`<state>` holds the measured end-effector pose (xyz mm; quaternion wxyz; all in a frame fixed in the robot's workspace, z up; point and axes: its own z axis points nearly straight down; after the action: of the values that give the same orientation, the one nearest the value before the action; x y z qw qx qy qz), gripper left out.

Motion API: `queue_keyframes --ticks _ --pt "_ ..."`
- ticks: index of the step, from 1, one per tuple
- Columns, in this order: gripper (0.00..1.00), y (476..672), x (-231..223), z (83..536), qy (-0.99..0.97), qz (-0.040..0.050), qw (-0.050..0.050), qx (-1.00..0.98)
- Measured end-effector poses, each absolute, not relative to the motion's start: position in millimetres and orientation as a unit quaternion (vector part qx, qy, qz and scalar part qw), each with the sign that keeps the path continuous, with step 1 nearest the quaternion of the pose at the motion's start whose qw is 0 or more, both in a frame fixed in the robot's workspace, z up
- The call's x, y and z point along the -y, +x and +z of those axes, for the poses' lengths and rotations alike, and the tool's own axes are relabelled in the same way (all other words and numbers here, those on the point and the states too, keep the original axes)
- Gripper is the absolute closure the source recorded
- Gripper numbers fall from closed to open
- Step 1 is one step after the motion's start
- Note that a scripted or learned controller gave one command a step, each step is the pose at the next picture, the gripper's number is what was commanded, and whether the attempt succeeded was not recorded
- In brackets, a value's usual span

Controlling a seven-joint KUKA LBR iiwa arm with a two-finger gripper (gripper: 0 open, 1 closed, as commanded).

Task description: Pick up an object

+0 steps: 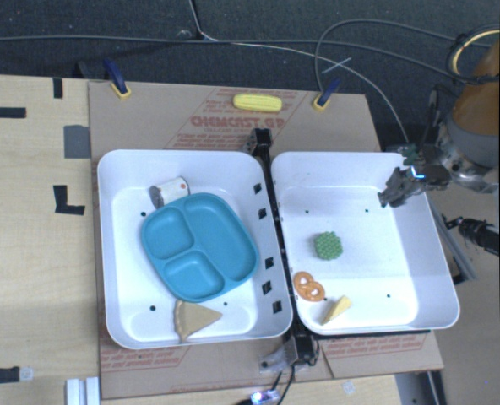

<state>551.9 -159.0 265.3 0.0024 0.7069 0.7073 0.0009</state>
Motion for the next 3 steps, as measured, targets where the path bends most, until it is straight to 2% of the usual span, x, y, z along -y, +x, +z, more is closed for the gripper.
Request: queue_keyframes --ticks 2,3 --pt "1.00 527.0 59 250 0.705 -0.0008 -0.001 -0.709" --pt "1.00 521.3 14 236 0.705 -0.0008 -0.001 -0.709"
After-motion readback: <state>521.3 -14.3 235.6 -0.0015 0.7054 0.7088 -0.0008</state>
